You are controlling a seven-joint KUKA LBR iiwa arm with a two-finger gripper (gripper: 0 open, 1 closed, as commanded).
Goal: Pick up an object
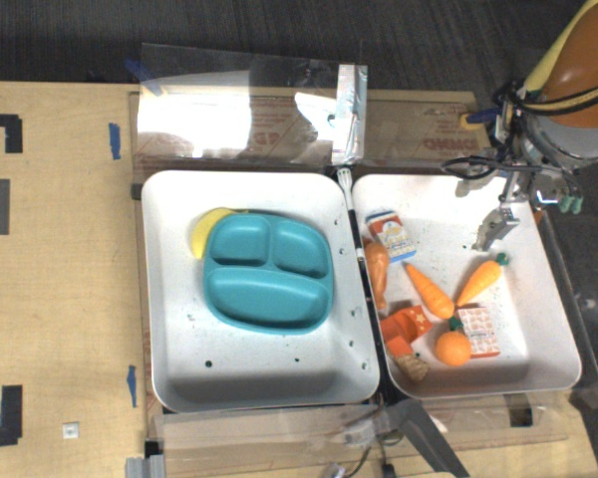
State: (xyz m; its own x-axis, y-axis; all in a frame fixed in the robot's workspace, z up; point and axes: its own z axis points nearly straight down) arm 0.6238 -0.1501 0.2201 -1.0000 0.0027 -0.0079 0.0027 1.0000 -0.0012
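Two white bins (169, 366) of smooth, slightly glossy plastic; teal divided tray (269, 272) of matt plastic; toy carrots (478, 282) in smooth orange plastic; surface (55, 297) of matt tan board; clear glossy plastic sheet (239, 108) behind; hand (495, 229) of dull grey metal.

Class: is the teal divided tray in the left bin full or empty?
Empty: the tray's three compartments show bare teal. A yellow thing peeks from behind it.
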